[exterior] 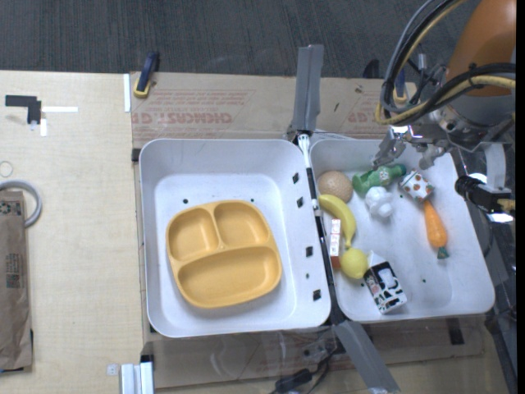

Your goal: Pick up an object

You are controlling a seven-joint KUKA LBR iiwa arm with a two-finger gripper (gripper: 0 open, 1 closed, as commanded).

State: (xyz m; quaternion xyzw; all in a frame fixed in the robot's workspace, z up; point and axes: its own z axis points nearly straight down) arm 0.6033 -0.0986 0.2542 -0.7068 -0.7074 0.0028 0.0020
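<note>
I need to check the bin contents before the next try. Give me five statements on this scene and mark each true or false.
1. The yellow divided plate lies in the left bin. True.
2. The carrot lies in the left bin. False: it lies in the right bin.
3. The banana lies near the right bin's left wall. True.
4. The gripper hangs above the plate. False: it is over the right bin's far edge, near the green object.
5. The plate has four compartments. False: three.
</note>
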